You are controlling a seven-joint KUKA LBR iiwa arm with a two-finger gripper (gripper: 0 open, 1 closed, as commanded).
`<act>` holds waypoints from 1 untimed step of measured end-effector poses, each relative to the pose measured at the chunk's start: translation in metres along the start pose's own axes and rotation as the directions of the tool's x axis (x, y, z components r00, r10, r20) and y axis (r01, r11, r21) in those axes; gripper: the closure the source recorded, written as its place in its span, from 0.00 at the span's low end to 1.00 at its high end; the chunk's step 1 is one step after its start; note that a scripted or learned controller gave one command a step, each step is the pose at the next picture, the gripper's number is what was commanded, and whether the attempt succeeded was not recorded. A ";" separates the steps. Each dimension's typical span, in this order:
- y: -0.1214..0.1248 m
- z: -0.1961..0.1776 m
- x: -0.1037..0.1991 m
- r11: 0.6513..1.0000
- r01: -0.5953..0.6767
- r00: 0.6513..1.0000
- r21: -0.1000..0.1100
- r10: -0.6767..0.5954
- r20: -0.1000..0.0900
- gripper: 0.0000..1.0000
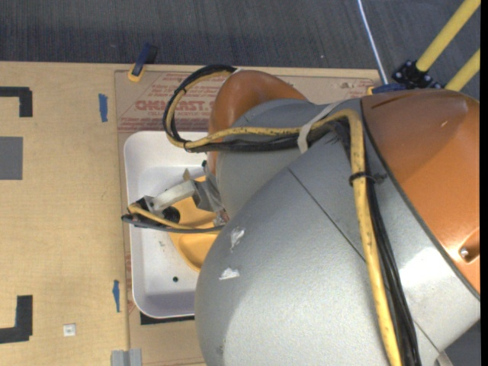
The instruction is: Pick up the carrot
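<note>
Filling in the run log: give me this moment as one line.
arm: over white bin | orange thing: maybe carrot, in bin, partly under arm | grasp: cannot tell

tan bench [61, 227], white bin [149, 166], blue tape strips [103, 107]

The arm [320, 227] is cut off by the right and bottom edges. It covers the right half of the white bin [149, 280], whose left wall and near-left corner stay visible. An orange shape [191, 246] in the bin pokes out from under the arm's left side, and what it is cannot be told. The gripper [207, 197], at the arm's left end, is mostly buried under it. Left of the arm, two dark specks [175, 279] on the bin floor are too small to identify. Red print [164, 101] on cardboard beyond the arm is too blurred to read. On the counter [61, 227], black marks [15, 101] far left of the arm run off the left edge.
</note>
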State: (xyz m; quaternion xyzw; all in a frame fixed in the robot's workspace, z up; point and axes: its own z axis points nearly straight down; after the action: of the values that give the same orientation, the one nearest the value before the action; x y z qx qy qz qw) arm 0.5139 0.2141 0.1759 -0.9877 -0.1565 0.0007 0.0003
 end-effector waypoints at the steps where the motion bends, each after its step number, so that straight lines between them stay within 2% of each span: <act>1: 0.000 -0.010 0.001 1.000 -0.001 1.000 -0.001 0.001 -0.001 1.00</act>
State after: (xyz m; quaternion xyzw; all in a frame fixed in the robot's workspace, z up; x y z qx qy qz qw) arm 0.5145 0.2140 0.1859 -0.9878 -0.1558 0.0001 0.0001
